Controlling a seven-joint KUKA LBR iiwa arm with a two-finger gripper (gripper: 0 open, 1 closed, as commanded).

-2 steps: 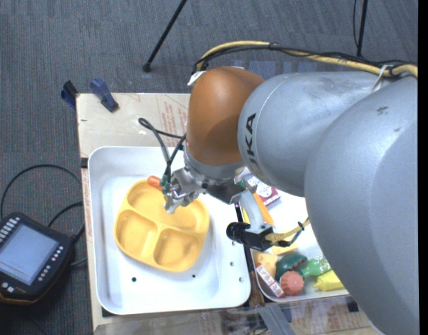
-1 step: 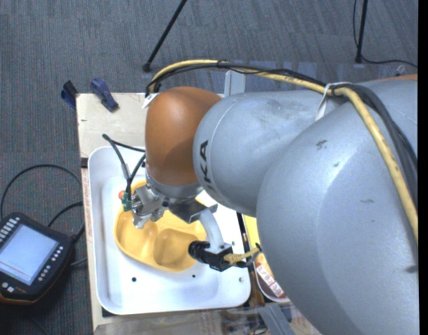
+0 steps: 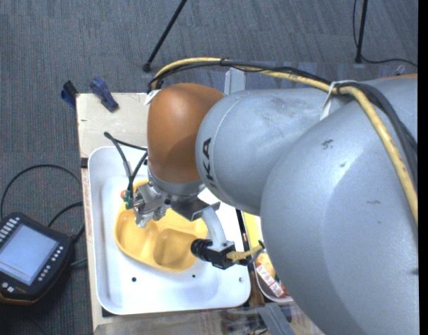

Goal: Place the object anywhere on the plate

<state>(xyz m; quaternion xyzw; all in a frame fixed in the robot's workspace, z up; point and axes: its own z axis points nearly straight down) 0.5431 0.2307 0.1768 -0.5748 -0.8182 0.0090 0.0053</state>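
1. Camera view: the grey arm (image 3: 304, 187) fills the right and centre of the frame. Its orange band sits at upper centre, and its wrist points down into the left bin (image 3: 102, 187).
2. The jaws are at centre left, over the upper left edge of the yellow plate (image 3: 140, 239). The wrist housing hides them, so I cannot tell whether they are released or clenched.
3. The plate lies in the lower half of the left bin, and part of its right side is under the arm.
4. Object to place: I cannot tell where it is or whether anything sits between the jaws.
5. A red and white packet (image 3: 271, 283) shows at lower centre, below the arm, to the right of the left bin.
6. A blue clamp (image 3: 103, 94) lies on the upper left corner of the bench (image 3: 109, 124).
7. A handheld control screen (image 3: 21, 257) rests on the carpet at lower left, well apart from the bench.
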